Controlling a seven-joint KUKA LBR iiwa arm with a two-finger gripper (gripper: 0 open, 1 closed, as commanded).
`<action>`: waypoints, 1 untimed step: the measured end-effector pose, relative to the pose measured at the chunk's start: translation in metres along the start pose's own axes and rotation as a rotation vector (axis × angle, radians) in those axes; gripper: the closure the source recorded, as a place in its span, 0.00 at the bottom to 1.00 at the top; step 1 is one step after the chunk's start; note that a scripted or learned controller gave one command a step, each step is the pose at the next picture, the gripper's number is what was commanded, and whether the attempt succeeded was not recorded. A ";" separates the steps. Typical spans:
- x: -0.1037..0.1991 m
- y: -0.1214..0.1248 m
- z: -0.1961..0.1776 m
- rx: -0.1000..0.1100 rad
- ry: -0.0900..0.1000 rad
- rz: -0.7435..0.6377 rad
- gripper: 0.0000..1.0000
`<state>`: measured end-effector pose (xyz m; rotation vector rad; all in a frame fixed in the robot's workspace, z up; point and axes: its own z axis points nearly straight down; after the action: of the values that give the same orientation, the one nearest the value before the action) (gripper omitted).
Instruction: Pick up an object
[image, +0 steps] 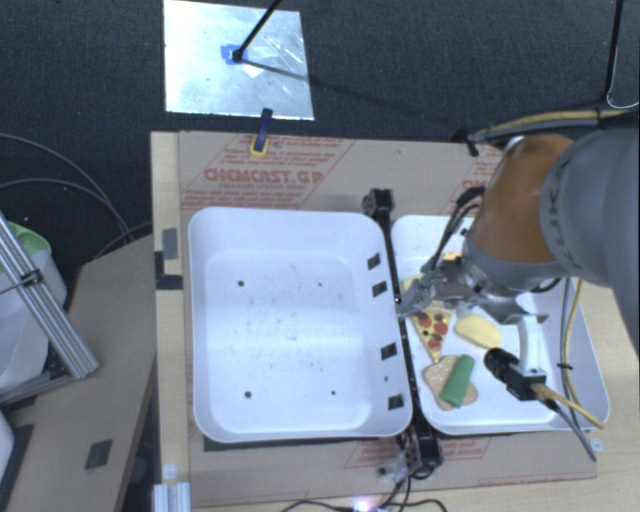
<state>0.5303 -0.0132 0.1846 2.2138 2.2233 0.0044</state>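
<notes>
Over right bin (578, 405), claw (415, 298) hangs low.

A robotics lab — cabled arm (560, 200), taped bench (270, 165), white bins (290, 225)

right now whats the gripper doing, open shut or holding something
Gripper: low in the right bin, at the pizza slice toy; whether it is open, shut or holding anything cannot be told.

The arm (540, 210) reaches over the right bin (590, 390). A pizza slice (433, 330), a green stick (458, 380) and maybe a banana (478, 328) lie there.
</notes>
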 end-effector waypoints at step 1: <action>0.001 -0.001 -0.010 0.001 0.001 -0.004 1.00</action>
<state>0.5291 -0.0125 0.1949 2.2107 2.2288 0.0040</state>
